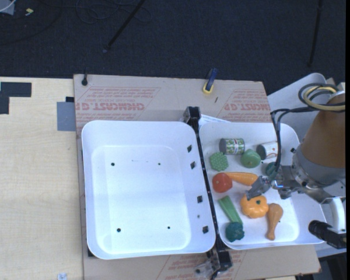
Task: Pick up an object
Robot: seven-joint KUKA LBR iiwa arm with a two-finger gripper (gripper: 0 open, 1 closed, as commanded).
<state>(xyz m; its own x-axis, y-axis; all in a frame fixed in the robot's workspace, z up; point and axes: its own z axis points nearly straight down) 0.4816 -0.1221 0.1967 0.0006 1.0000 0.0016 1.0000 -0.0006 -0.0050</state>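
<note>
The right bin [291, 134] holds several toy foods. Among them are a green can [231, 146], a green ball [251, 158], a bumpy green piece [219, 161], a red tomato [221, 182], a carrot [242, 178], an orange pepper [255, 207], a tan drumstick [273, 219] and a green stalk [229, 209] ending in a broccoli head [235, 232]. My gripper [259, 188] hangs low in this bin, just above the orange pepper and right of the carrot's tip. Nothing is visibly held.
The left white bin [93, 156] lies beside the right one, with a black divider [199, 174] between them. The arm's orange band [329, 139] and cables [315, 95] cover the right bin's far right side. A blue-yellow clamp [210, 81] sits on the cardboard behind.
</note>
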